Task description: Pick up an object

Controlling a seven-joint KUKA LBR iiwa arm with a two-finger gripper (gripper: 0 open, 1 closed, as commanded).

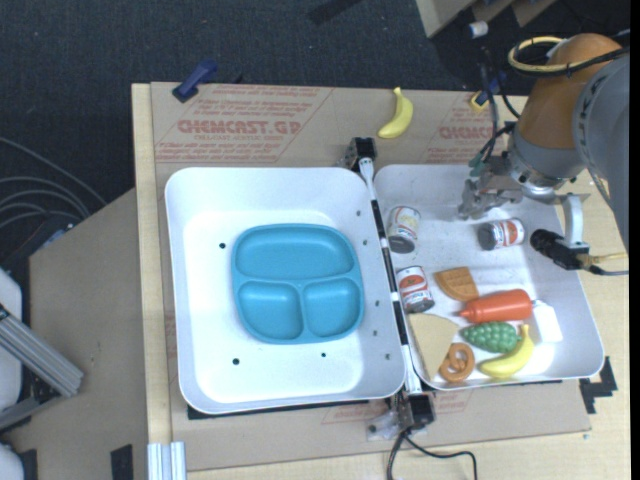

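The worktop (260, 118) bears two bins. The claw (487, 196) hovers in the right bin's (580, 318) open far end, its grip impossible to tell, near a small can (500, 234); food crowds the near edge.

1. Two bins sit side by side on the worktop (250, 128).
2. The left bin (190, 268) holds a divided tray (297, 280).
3. The right bin (575, 318) holds three cans (403, 230) and toy foods (495, 306).
4. A banana (397, 116) lies behind the bins.
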